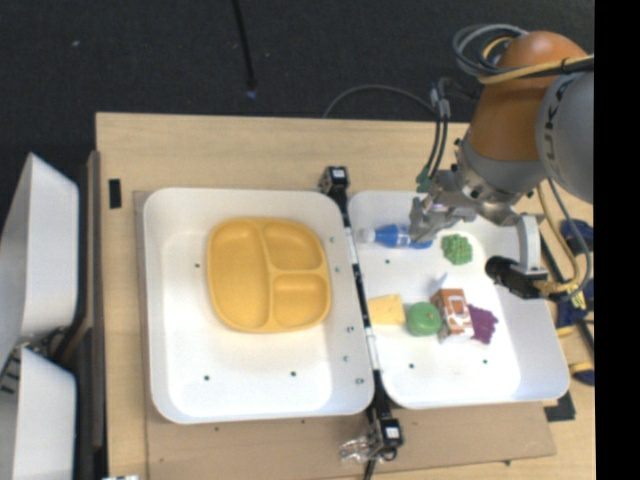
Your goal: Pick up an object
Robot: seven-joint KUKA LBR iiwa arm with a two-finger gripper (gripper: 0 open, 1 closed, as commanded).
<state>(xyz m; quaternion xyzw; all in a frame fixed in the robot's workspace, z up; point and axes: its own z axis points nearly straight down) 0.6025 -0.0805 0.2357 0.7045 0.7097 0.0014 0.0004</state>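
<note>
Glossy yellow divided plate [269, 273] sits in the smooth white left bin [180, 368]. Over the right bin [520, 378], the gripper [428, 218] hangs just beside a blue bottle-like object [392, 236]; grip state unclear. Nearby: yellow block [386, 310], green round piece [424, 319], orange-white box [455, 311], print unreadable.

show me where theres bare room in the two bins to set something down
Left bin: free strip along the near wall and left wall around the yellow divided plate. Right bin: bare near floor below the green round piece and purple piece. Crowded mid-bin and by the gripper.
</note>
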